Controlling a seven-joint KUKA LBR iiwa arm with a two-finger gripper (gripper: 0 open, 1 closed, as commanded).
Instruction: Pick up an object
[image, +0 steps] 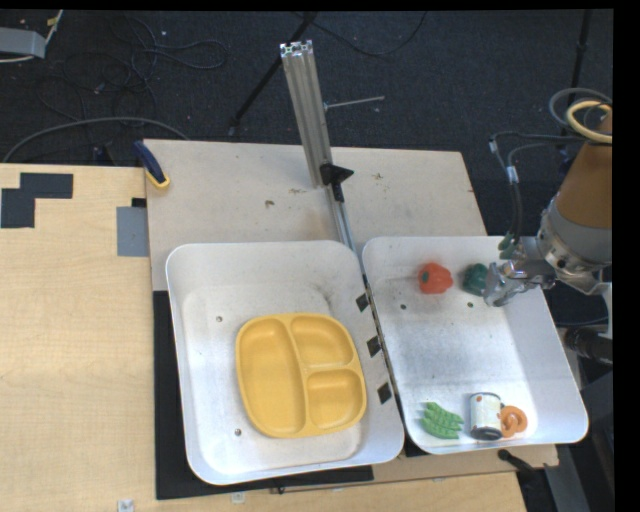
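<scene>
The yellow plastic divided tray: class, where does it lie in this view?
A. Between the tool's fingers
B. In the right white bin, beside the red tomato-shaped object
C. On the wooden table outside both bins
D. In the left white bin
D: the yellow plastic divided tray lies flat in the left white bin, while the tool is over the right white bin, near a dark green object.

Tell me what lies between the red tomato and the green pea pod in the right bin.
Bare bin floor in the camera view; nothing lies between the tomato and the pea pod.
</scene>
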